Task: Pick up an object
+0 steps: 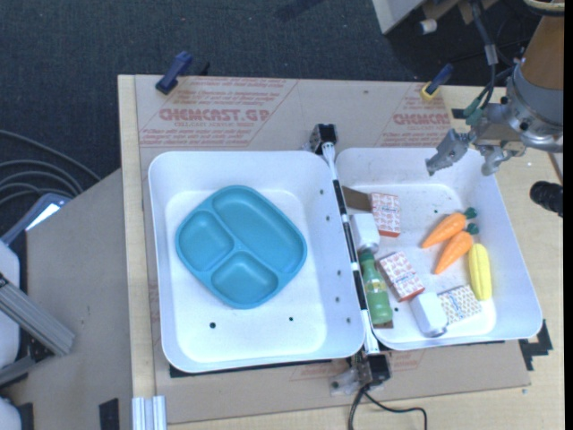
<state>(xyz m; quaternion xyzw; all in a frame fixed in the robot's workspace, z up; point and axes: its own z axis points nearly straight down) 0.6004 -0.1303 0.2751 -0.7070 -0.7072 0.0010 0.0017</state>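
Faintly, "CHEMCAST" reads on the board (215, 113); whether the jaws are parted, I cannot tell.

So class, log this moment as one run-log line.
gripper: above right bin far edge, holding nothing | carrots: in right bin | plate: in left bin

The objects to pick lie in the right bin (510, 231). Two orange carrots (450, 238) with green tops lie side by side at a slant near its right wall, and a yellow banana (481, 270) lies just beside them, along that wall. A green bottle (375, 285) lies flat along the left wall. Two small white packets with red print are there, one (387, 213) near the far part and one (401, 274) in the middle, beside the bottle. Near the front edge lie a white packet with a fine pattern (461, 303) and a grey-white piece (428, 315), touching each other.
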